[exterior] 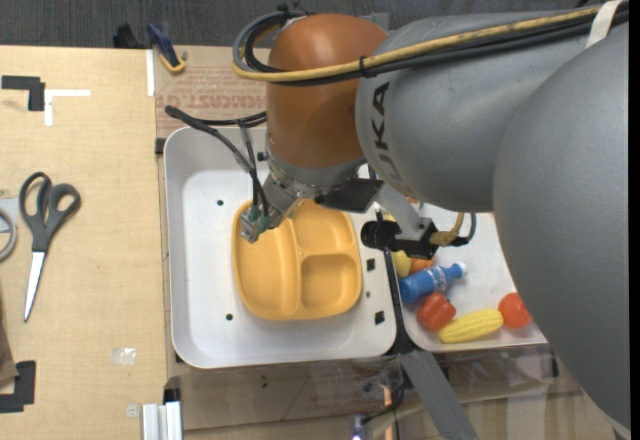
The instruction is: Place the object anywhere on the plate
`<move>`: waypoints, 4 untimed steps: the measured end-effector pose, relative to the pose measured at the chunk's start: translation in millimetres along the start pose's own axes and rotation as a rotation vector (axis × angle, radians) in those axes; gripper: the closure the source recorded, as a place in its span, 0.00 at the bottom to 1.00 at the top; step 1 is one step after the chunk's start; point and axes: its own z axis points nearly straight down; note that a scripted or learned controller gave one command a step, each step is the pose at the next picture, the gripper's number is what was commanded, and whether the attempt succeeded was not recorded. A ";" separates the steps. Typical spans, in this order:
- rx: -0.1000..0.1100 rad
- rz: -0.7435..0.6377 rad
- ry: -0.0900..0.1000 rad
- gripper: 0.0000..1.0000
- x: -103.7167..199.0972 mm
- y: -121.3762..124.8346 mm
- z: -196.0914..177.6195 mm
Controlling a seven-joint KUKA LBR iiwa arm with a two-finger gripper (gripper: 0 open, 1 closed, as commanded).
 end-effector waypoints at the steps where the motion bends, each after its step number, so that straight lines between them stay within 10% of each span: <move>1: 0.000 -0.001 -0.001 0.00 -0.2 0.1 -0.4; 2: 0.000 0.208 0.000 0.00 -48.9 -81.0 -11.0; 3: 0.002 0.208 -0.001 1.00 -50.3 -81.3 -19.4; 4: 0.000 0.074 0.000 1.00 -0.4 -81.2 23.6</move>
